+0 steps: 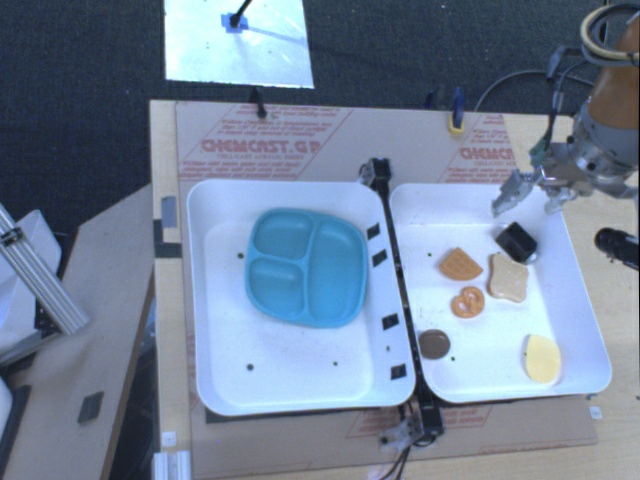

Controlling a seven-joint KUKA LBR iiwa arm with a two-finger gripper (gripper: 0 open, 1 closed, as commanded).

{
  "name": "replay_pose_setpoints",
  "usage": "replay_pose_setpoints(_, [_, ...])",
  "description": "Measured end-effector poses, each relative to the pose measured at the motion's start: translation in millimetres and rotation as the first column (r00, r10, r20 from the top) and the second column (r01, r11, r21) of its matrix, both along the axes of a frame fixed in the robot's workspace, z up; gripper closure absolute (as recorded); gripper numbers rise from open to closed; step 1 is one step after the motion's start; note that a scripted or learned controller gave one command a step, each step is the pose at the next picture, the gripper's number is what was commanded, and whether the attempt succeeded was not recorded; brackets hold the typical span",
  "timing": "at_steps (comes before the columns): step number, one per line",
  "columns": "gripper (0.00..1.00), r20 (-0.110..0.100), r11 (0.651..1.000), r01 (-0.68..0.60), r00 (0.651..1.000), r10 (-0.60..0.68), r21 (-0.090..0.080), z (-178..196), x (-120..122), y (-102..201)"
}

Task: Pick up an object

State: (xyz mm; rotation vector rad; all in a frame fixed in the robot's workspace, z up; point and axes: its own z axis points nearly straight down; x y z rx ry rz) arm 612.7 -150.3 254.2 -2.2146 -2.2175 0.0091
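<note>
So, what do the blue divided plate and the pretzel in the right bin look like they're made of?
The blue plate looks like moulded plastic with a satin finish: it is one even turquoise colour, with soft, rounded compartment ridges. The pretzel is probably a plastic or rubber toy, judging by its flat, even orange-brown colour. It is too small to tell which.

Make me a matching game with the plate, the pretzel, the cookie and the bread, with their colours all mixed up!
Things:
1. plate
2. pretzel
3. cookie
4. bread

Colours:
a. brown
b. pale tan
c. blue
d. orange

Pairs: 1-c, 2-d, 3-a, 4-b.
</note>
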Motion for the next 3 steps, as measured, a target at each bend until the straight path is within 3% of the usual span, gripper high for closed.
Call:
replay_pose_setpoints(1, [0.00, 0.011, 1.000, -0.002, 1.000, 0.002, -0.002, 6.8, 2.1, 0.3])
replay_pose_setpoints(3, [0.00, 0.008, 1.000, -0.003, 1.000, 0.003, -0.001, -86.9, -5.4, 10.7])
